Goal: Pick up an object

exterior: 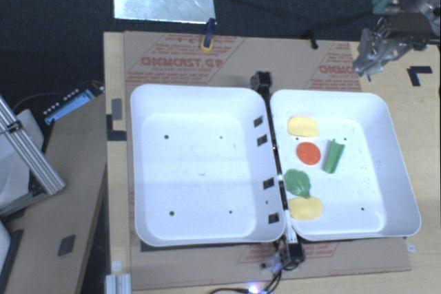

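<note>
While you look down on the bench (172, 55), you have two white bins side by side. Left bin (200, 162): bare floor, wide open room. Right bin (386, 169): five small items grouped in its left half, near the shared wall; its right half is free floor for approach.

Items, largest first:
- Green stick (333, 155), elongated, lying slightly tilted, just right of the red disc.
- Pale yellow piece (302, 126), rounded, nearest the bin's far edge.
- Yellow piece (306, 208), rounded, nearest the near edge, touching the green leafy piece.
- Green leafy piece (298, 181), irregular outline, close to the dividing wall.
- Red disc (308, 153), round, flat, between the two yellow pieces.

Gripper (365, 65): you see it at upper right, above the bench beyond the right bin's far corner, well apart from every item. Nothing sits between its fingers; how far they are parted is too blurred to tell. Arm cut off by the frame's edge.
</note>
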